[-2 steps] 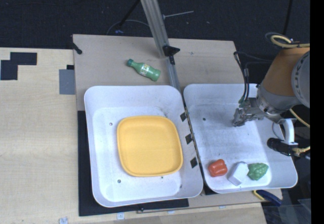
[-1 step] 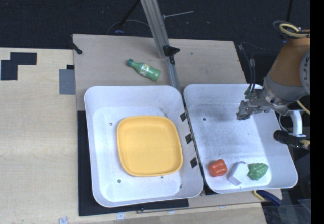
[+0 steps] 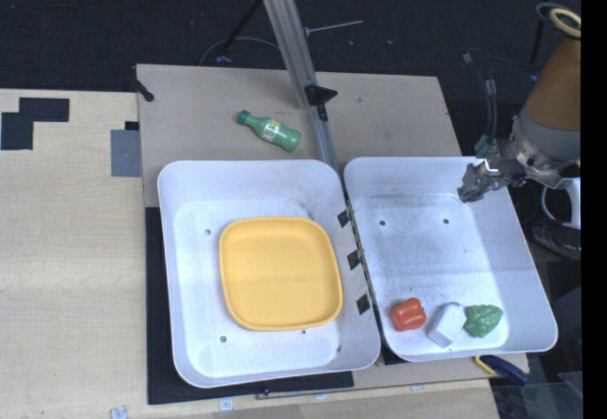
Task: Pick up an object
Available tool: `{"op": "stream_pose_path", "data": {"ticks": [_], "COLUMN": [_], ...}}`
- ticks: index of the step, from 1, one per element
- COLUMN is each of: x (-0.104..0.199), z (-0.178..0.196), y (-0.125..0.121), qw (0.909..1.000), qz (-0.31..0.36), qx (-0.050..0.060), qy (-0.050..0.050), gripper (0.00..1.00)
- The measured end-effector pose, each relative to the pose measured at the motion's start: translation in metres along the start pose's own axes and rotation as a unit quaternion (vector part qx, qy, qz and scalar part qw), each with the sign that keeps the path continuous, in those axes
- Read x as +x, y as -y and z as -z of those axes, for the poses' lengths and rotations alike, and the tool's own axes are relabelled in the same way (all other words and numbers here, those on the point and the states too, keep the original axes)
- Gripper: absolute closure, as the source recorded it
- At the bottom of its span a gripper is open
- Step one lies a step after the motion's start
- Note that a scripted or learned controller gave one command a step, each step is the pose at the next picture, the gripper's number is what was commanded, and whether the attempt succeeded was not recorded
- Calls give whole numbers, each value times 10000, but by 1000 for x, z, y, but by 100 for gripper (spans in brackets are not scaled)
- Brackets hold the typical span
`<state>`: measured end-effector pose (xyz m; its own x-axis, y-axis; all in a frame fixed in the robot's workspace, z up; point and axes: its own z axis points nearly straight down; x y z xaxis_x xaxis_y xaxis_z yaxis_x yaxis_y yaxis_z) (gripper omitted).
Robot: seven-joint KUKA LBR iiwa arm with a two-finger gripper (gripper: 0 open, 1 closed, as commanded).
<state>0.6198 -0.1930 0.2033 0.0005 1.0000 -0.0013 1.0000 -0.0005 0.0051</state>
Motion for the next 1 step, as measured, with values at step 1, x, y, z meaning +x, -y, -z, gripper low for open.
{"op": "stream_pose_path", "data": {"ticks": [1], "x": [-1], "z": [29], "y": [0], "qw": [10000], "qz": [-2], "qx": [16], "qy": [-3], "gripper": [100]}}
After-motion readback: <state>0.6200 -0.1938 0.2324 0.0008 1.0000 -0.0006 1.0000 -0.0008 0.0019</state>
